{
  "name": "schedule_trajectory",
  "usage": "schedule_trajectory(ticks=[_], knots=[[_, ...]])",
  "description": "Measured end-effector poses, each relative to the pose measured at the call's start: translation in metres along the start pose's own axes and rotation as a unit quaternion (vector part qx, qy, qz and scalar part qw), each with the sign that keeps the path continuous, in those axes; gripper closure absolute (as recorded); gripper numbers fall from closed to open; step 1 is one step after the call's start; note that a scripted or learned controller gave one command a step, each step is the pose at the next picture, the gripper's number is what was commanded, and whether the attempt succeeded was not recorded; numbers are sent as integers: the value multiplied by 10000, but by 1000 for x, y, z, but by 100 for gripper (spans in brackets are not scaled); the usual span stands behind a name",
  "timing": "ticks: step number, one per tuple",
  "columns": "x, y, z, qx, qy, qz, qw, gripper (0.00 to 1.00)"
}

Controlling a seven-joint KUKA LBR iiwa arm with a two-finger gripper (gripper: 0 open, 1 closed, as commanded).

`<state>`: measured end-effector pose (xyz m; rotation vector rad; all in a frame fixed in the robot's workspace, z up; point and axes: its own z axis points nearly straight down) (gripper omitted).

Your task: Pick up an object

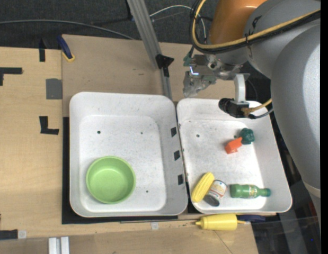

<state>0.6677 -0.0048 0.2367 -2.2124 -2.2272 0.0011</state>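
Green bottle [249, 191] lies lengthwise left-right, cap pointing right; end effector [197, 82] grip state unreadable.

Bowl [110, 179] in left bin [79, 107]

A green bowl [111, 180] is seen upright in the near left corner of the left bin [121, 102]. In the right bin [206, 110], an orange piece [233, 145] is found touching a dark green piece [247, 136] near the right wall. Along the near wall, a yellow corn cob [203, 187] is laid at a slant, a small can [215, 191] is tipped just beside it, and a green bottle [248, 191] is laid on its side. A yellow bottle [219, 222] is laid on the table in front of that bin.
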Motion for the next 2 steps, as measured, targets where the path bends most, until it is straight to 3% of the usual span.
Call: schedule_trajectory(ticks=[2], knots=[[102, 11, -9, -7, 1, 1, 10000, 100]])
